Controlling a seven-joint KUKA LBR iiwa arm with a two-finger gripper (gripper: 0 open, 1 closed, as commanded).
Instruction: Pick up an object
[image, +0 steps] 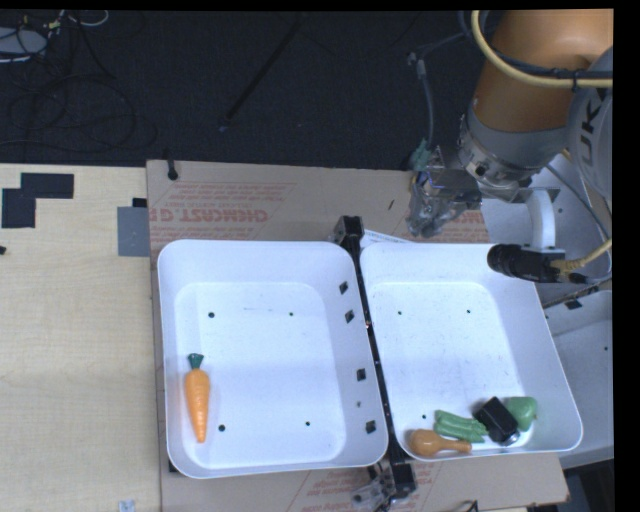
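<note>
Toy carrot (197, 401) lying alone, leaf end up, by the near-left wall of the left bin (255, 262); toy pear (436, 443), green pepper (458, 426), black block (496, 419) and green piece (521, 408) bunched in the right bin's (455, 262) near corner, likely where slid or dropped. Gripper (432, 208) poised high beyond the right bin's far rim over the cardboard-lined surface (250, 205), well apart from every object; fingers too blurred to judge how far open, nothing visibly held.
</note>
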